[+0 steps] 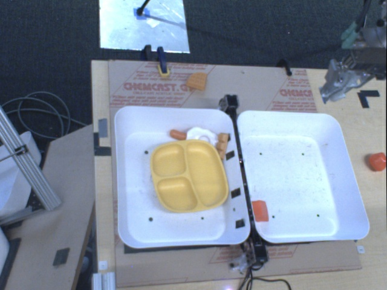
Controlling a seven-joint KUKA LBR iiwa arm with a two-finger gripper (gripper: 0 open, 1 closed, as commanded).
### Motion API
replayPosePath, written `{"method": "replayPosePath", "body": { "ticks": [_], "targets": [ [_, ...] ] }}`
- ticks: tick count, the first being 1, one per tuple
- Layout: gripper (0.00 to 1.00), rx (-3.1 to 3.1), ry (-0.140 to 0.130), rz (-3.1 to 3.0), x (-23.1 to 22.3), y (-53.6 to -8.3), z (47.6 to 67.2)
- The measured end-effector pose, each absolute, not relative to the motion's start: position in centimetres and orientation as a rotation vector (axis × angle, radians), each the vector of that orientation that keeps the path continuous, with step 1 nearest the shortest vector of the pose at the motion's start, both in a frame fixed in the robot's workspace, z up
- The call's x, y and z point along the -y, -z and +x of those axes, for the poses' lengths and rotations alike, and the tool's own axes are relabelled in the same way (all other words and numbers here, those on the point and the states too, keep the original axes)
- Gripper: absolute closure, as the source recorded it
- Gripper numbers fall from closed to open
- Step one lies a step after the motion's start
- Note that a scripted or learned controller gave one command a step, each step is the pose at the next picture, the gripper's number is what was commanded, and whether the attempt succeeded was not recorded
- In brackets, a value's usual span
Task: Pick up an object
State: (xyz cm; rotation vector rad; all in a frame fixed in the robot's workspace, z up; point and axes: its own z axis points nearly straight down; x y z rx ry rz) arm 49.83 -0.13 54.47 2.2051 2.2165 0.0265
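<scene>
- Two white bins sit side by side on the counter [181, 83], and nothing in them looks lifted, so I judge the pick as not yet begun; the whole reach, grasp and lift remain.
- The left bin [130, 180] holds a yellow tray [188, 177] with three compartments, lying flat near the middle.
- Just behind the tray lie a small orange piece [178, 135], a white item [201, 135] partly covered by the tray's rim, and a tan piece [222, 142] close to the divider; what these three are is hard to tell at this size.
- A tan block [196, 81] rests on the counter behind the left bin, outside both bins.
- The right bin [329, 162] carries a red block [259, 210] at its near left corner, well apart from everything else, which I judge the easiest target.
- A second red object [377, 161] lies on the counter to the right of the right bin, cut off in part by the frame.
- The gripper [338, 83] hangs over the counter beyond the right bin's far corner, well apart from every object.
- Whether the jaws are spread or closed I cannot tell: they are small and blurred against the counter, and nothing is visibly between them.
</scene>
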Motion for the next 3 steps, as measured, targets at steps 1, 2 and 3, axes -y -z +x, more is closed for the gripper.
{"method": "replayPosePath", "body": {
  "ticks": [1,2,3],
  "targets": [
    [0.00,-2.226,-0.004,2.214,0.0,-53.5,49.8],
    [1.00,-2.230,-0.008,2.205,0.1,-54.7,49.9],
    [0.00,-2.230,-0.007,2.206,0.0,-54.6,49.9]
  ]
}}
